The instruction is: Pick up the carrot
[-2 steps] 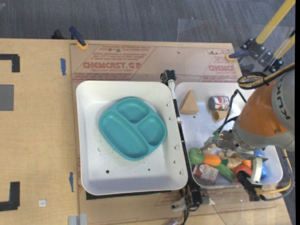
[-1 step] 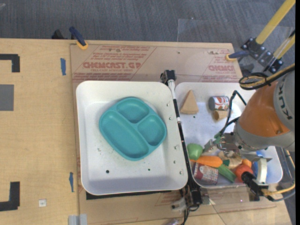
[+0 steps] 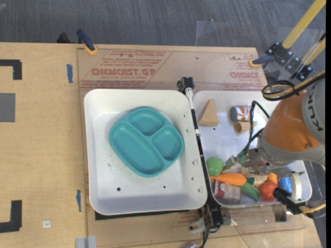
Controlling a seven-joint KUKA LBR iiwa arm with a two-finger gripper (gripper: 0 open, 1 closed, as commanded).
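The orange carrot [image 3: 230, 179] lies on its side near the front of the right bin [image 3: 223, 138], pointing left, among other toy foods. My gripper [image 3: 250, 164] hangs just above and to the right of it, low over the bin, under the arm's orange band [image 3: 292, 125]. The wrist covers the fingertips, and the carrot still rests on the pile below.
A green round fruit [image 3: 215, 165], a red can [image 3: 227, 191], a green piece [image 3: 250, 189], a red-orange fruit [image 3: 268, 188] and a blue block [image 3: 285, 183] crowd around the carrot. A tan wedge [image 3: 209, 113] and a small can [image 3: 240, 113] sit farther back. The left bin [image 3: 98, 138] holds a teal divided plate [image 3: 146, 140].
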